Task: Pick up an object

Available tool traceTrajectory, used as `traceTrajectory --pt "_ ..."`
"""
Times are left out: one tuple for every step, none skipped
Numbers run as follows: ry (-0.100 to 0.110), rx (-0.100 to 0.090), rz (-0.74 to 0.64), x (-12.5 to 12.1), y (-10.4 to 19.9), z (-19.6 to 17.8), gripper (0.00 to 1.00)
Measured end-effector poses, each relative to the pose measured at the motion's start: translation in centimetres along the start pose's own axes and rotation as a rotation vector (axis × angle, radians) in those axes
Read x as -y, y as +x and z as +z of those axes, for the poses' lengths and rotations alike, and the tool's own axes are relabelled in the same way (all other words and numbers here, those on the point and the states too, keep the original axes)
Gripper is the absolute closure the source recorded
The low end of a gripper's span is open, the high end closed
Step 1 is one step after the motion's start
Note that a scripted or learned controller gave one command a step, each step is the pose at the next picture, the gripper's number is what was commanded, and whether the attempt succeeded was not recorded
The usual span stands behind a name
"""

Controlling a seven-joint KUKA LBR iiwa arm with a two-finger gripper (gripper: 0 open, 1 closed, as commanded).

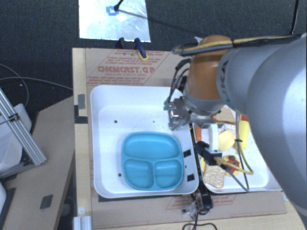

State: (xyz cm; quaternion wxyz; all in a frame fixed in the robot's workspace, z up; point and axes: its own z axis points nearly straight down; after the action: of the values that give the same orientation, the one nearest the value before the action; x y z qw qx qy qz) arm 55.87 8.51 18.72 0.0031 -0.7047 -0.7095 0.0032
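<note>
A blue plate (152,160) with three sections lies flat in the left bin (108,123), toward its near side. The right bin (259,180) holds a small pile: something yellow (226,140), a pale round cracker-like thing (214,176) and some dark bits, partly hidden under the arm. The big grey arm (268,95) comes in from the right. Its gripper (175,113) hangs over the wall between the bins, just past the plate's far right corner. I cannot tell how its jaws stand.
</note>
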Motion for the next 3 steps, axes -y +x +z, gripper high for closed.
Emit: traceTrajectory --pt "-0.03 -0.005 -0.001 -2.6 3.4 -28.8 1.0" --pt "-0.011 -0.005 -0.009 -3.8 15.1 -27.8 1.0" --pt "0.001 0.004 0.013 -2.4 6.7 -16.5 1.0"
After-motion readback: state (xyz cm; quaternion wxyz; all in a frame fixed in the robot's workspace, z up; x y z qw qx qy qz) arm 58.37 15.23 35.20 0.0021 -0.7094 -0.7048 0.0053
